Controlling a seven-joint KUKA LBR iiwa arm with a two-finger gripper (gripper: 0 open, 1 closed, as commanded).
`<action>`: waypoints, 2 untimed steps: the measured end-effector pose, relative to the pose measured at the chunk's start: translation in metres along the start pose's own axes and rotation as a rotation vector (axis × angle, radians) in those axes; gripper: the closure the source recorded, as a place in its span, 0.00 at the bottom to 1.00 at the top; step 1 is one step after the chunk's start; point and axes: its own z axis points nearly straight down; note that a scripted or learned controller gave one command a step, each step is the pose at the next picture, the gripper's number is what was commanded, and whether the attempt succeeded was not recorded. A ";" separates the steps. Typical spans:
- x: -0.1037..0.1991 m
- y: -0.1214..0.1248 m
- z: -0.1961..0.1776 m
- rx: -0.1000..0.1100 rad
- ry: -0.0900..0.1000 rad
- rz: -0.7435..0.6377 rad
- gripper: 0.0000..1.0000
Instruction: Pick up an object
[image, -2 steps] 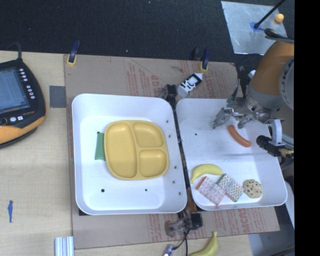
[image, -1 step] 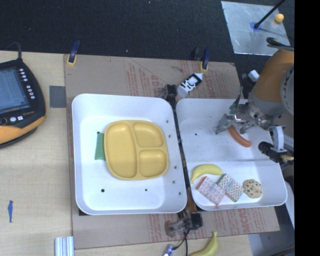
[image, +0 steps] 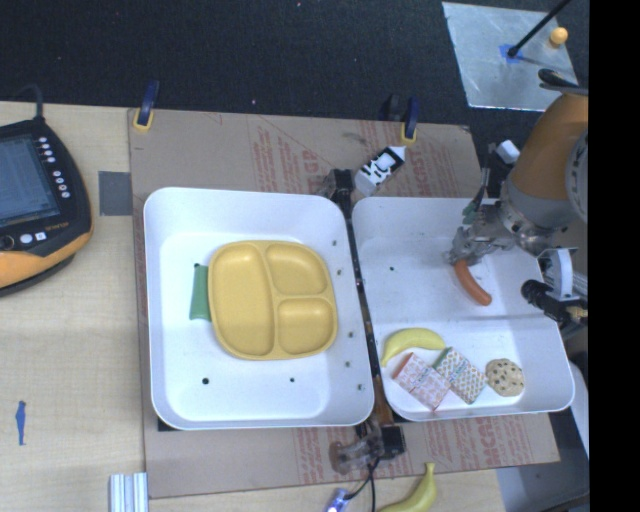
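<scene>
Because the gripper (image: 468, 250) hangs just over the upper end of the sausage (image: 473, 283) in the right bin (image: 400, 225), its grip unreadable from here, an off-centre pinch could make the sausage roll away.

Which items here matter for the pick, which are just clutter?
Job: pincer, hot dog right under it, right bin.

Lying about: banana, two packets, cookie, yellow tray in left bin, pendant, second banana outside the bins.
</scene>
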 end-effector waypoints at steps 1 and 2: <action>0.060 0.000 -0.060 -0.006 0.000 0.001 1.00; 0.129 -0.034 -0.102 -0.003 0.001 -0.001 1.00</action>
